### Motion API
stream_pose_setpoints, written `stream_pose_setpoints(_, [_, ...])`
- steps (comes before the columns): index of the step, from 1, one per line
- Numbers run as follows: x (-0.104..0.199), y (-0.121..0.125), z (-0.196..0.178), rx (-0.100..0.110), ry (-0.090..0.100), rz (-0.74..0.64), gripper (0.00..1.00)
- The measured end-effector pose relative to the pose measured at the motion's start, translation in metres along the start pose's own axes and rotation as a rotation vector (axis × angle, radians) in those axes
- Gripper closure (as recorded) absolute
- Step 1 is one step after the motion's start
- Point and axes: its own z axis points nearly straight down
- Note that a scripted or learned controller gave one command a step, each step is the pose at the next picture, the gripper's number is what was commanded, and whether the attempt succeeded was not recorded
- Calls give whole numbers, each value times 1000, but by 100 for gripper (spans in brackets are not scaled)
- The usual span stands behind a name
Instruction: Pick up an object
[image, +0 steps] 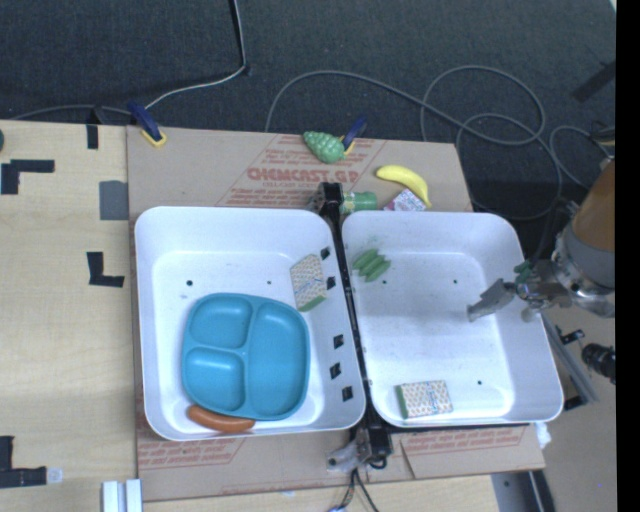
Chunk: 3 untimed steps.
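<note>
- While the arm (590, 245) reaches in from the right, its claw (497, 298) hangs over the right-hand part of the right bin (505, 235), with nothing seen between its fingers.
- Whether those fingers are apart or together cannot be told; the claw shows as a grey, blurred shape pointing left.
- Lying in the right bin are a small green item (371, 264) near the back left corner and a sponge (424, 398) with a speckled top and green edge near the front wall; both are well apart from the claw.
- Sitting in the left bin (160, 240) is a blue divided plate (245, 355), and an orange sausage-like toy (220, 419) lies just beside its front edge.
- Another sponge (309, 281) leans by the left bin's right wall, near the plate's back right corner.
- Behind the bins, on the cardboard sheet (200, 170) that covers the tabletop (60, 300), lie a green toy (323, 146), a banana (403, 181) and a small pink and white packet (406, 202).
- Cables (480, 100) loop over the dark floor beyond the cardboard.
</note>
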Motion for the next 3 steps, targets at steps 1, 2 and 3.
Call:
stream_pose_setpoints(1, [7, 63, 79, 1, 0, -1, 0])
stream_pose_setpoints(2, [-8, 161, 120, -7, -2, -3, 0])
stream_pose_setpoints(3, [51, 73, 120, -2, 0, -1, 0])
